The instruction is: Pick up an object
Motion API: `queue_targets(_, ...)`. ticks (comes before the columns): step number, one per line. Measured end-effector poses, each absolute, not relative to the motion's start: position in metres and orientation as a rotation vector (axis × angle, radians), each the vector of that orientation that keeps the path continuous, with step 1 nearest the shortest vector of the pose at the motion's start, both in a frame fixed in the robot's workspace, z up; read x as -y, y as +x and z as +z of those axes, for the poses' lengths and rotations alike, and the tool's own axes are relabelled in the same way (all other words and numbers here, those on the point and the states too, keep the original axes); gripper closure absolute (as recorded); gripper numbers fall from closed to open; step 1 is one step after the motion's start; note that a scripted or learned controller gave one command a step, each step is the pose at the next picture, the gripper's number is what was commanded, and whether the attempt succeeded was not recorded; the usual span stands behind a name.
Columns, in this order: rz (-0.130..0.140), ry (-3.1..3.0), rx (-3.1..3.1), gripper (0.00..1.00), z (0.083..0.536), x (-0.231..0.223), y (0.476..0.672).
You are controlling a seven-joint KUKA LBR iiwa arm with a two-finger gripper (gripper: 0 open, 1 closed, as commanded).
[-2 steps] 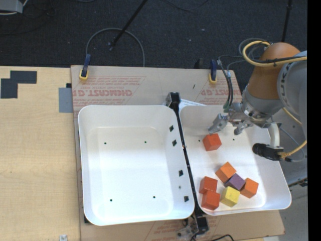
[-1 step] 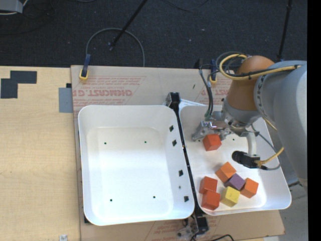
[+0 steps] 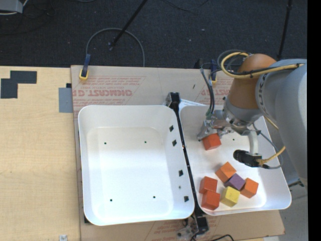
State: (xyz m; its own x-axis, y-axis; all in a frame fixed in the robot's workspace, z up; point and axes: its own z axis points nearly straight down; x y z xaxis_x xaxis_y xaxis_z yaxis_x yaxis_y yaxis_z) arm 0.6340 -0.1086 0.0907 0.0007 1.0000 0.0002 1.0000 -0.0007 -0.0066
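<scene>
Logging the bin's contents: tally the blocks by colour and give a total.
Orange blocks: 5
Purple block: 1
Yellow block: 1
Total: 7, all in the right bin.

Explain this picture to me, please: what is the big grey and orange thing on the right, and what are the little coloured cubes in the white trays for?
The picture comes from one camera fixed above a bench, looking down at a slant. The grey and orange shape is a robot arm reaching in from the right. At its tip is a gripper, a two-fingered hand for picking things up. It sits low over the right bin, right at an orange block. From this angle I cannot tell whether the fingers have closed on that block, so I would not call it held. Nearer the front of that bin lies a cluster of more blocks: several orange ones, a purple block and a yellow block. The left bin sits beside it. The arm's job is simply to pick one object up.
</scene>
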Motion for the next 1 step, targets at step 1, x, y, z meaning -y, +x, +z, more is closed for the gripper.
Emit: queue_targets(1, -0.003, -2.217, 2.227, 1.00, 0.1869, 0.0413, 0.6461)
